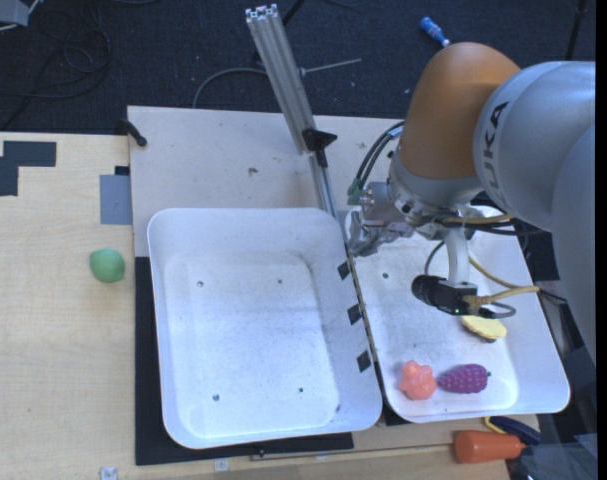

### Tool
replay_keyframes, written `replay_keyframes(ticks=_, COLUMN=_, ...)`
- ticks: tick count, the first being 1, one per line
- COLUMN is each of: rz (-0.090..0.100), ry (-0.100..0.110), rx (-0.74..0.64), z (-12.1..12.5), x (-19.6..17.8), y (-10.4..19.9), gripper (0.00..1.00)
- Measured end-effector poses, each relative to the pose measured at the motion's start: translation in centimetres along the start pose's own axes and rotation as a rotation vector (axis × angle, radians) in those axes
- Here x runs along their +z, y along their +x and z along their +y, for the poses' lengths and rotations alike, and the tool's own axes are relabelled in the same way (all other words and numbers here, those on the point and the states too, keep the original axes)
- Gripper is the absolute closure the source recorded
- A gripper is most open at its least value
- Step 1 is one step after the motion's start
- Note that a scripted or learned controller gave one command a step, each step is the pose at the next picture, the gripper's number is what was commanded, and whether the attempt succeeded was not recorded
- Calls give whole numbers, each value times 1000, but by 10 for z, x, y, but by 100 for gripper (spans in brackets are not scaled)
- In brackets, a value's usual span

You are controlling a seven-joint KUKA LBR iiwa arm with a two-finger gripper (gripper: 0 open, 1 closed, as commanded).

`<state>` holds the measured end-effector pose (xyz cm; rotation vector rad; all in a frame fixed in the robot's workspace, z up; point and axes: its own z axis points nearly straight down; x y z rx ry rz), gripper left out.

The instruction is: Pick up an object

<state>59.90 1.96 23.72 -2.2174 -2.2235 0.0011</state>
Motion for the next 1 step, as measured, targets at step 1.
replay_keyframes(ticks=1, rz=0, ry=0, rx=0, z=12, x=11, y=54, gripper=100)
